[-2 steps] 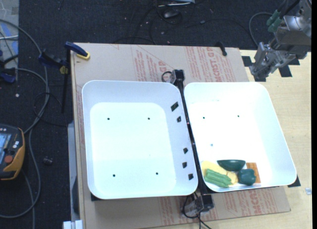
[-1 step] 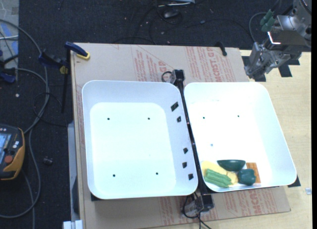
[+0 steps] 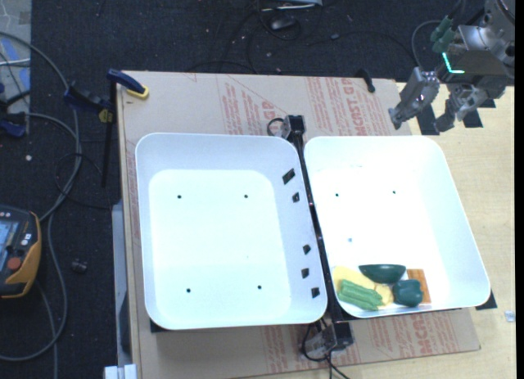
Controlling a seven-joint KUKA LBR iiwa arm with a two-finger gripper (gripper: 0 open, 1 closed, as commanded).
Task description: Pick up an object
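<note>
My gripper (image 3: 427,106) hangs above the far right corner of the right bin (image 3: 442,197), its two fingers spread apart with nothing between them. At that bin's near edge lies a cluster of objects: a dark green bowl-shaped piece (image 3: 382,272), a light green ridged piece (image 3: 357,294), a teal lump (image 3: 408,292), a yellow piece (image 3: 350,277) and an orange piece (image 3: 418,277). The gripper is well away from them, toward the back.
The left bin (image 3: 217,238) stands beside the right one, joined by a black divider with clips (image 3: 307,222). A blue and yellow clamp (image 3: 127,84) grips the board's far left corner. Cables lie on the dark floor around.
</note>
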